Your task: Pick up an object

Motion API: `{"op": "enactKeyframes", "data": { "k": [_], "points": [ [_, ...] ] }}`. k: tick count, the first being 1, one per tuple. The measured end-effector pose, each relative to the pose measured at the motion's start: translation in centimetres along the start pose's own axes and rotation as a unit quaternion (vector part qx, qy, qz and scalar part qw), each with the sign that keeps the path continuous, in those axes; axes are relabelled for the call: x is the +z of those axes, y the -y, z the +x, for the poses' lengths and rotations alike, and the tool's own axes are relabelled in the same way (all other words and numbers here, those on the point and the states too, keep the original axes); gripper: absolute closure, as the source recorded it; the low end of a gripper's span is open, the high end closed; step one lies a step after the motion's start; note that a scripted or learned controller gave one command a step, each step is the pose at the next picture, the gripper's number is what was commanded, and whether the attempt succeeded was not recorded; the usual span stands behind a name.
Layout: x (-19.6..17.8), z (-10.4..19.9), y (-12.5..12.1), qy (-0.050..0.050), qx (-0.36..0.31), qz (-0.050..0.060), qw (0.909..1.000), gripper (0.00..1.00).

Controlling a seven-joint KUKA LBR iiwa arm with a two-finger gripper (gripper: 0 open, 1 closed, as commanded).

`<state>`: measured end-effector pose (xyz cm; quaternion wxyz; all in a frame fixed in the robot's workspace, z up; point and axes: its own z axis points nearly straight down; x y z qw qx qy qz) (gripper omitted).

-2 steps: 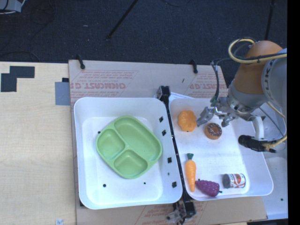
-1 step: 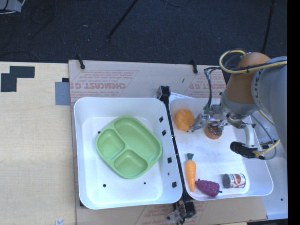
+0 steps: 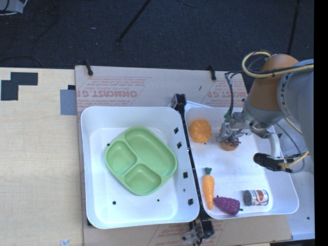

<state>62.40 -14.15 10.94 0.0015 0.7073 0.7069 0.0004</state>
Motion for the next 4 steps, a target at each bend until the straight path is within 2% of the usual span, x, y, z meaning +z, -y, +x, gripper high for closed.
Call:
{"op": "enactKeyframes", "data": {
  "k": [2, 3, 4],
  "points": [
    [-8.7, 0.2, -0.1, -0.001, -0.001, 0.000, 1.0000, 1.00],
    [-13.6, -0.7, 0.0, 0.000, 0.000, 0.000, 1.0000, 1.00],
    [-15.7, -0.7, 0.0, -0.001, -0.001, 0.002, 1.0000, 1.00]
  ]
}}
